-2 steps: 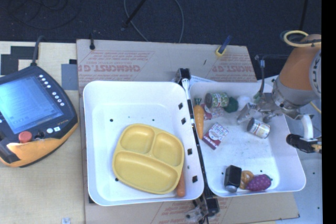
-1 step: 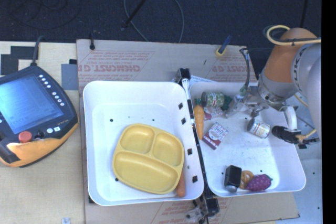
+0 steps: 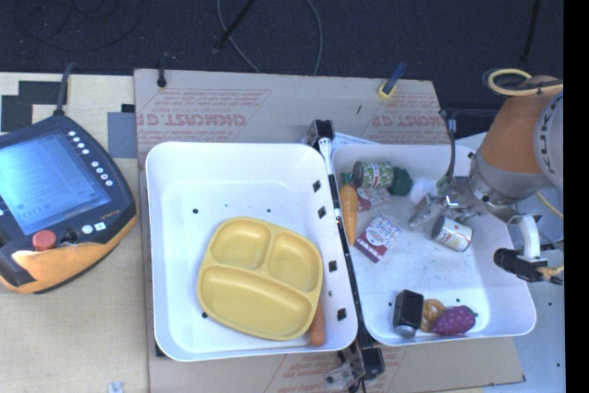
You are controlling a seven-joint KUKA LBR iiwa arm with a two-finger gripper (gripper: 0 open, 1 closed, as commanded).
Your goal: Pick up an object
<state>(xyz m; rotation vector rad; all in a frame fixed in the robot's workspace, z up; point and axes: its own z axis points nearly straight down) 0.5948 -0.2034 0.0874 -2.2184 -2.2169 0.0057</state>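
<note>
gripper [image 3: 440,214]: down in the right bin [image 3: 515,319] by the small can [image 3: 454,236], we can't tell its state
progress: we reckon nothing's lifted yet

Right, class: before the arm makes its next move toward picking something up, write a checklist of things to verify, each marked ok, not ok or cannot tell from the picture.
1. Objects available in the right bin: ok. A carrot, green bottle, red-and-white packet, black box and purple grapes lie there.
2. Gripper positioned over the right bin: ok, above a small silver can.
3. Can actually between the fingers: cannot tell.
4. Can free of neighbours: ok, the packet lies apart, to its left.
5. Yellow divided plate out of the way: ok, it sits in the left bin.
</note>
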